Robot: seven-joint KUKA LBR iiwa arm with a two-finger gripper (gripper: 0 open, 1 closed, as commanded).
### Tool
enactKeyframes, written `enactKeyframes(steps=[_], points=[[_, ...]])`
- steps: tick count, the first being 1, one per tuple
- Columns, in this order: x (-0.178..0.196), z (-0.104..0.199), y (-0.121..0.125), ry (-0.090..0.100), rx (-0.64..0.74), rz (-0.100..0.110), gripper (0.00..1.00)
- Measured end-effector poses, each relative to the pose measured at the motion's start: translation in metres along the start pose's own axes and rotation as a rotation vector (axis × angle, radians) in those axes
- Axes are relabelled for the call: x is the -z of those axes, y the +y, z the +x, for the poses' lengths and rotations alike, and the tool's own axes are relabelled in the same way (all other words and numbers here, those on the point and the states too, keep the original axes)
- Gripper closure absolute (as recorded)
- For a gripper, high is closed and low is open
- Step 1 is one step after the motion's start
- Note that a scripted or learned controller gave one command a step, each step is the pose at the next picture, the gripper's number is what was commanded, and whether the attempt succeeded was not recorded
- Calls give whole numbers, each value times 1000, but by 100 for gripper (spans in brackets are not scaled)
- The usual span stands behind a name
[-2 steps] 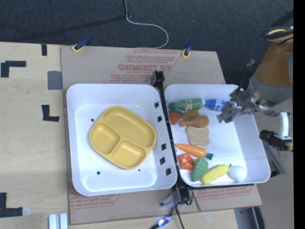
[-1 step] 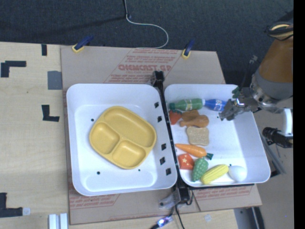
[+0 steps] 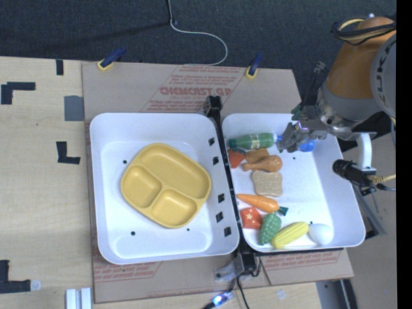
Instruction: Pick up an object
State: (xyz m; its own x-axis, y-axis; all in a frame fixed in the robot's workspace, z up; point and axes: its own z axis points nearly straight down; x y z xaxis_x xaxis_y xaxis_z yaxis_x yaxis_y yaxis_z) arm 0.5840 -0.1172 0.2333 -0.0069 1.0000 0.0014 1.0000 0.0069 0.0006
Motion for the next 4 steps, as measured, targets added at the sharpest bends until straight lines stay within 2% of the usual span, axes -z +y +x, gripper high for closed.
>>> enactKeyframes(steps=[1, 2, 4], points=[[2, 56, 23, 0, 1, 1, 100], [-20, 102, 36, 0, -1, 4, 100], [-19, 97, 31, -3, -6, 2, 100]])
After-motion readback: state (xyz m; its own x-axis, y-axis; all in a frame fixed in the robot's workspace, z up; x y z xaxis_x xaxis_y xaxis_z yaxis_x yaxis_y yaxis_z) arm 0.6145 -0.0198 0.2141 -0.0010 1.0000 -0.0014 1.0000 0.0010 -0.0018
